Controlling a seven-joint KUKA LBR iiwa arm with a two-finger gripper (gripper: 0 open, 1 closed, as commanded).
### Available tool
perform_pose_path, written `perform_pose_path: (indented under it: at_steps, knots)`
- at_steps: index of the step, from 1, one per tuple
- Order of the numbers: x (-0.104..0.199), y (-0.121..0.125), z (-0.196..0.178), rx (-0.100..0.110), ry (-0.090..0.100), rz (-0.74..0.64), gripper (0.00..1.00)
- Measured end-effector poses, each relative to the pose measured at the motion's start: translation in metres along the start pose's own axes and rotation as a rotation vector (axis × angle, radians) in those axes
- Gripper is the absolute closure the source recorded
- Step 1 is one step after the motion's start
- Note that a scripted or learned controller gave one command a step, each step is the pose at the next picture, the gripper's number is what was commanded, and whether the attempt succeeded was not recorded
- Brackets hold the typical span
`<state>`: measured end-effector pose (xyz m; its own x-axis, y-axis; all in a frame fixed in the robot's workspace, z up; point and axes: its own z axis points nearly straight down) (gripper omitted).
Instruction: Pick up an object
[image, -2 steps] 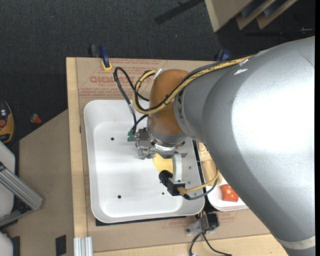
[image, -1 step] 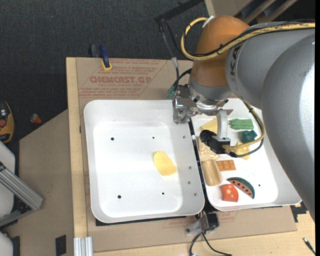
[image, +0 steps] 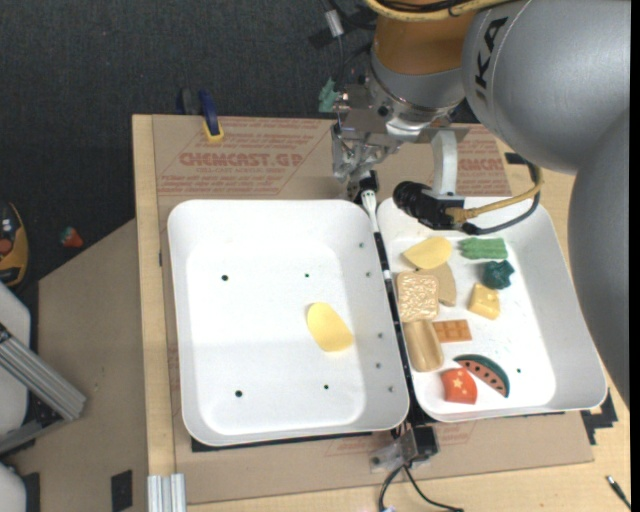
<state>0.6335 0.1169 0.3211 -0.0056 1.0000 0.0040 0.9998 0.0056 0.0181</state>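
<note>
I can't tell how my fingers (image: 362, 185) stand. I'd lower slowly over the yellow piece (image: 328, 327) in the left bin (image: 200, 240), then pinch.

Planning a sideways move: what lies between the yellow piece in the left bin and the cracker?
In the camera view, bare bin floor, then the two bins' adjoining rims, separate the yellow piece from the cracker.

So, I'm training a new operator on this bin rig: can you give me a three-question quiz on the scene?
1. True or false: the left bin holds one yellow piece.
2. Which lies nearest the camera in the right bin? A) watermelon slice B) green block C) yellow wedge
3. Fill in: the end effector hangs over the bins' ____ edge.

Key: 1 true; 2 A; 3 far.
</note>
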Motion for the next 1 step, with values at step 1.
perform_pose_path:
  at_steps: [1]
  knots:
    - [0.0412,-0.0097,-0.1802,-0.003,0.002,0.0,1.0]
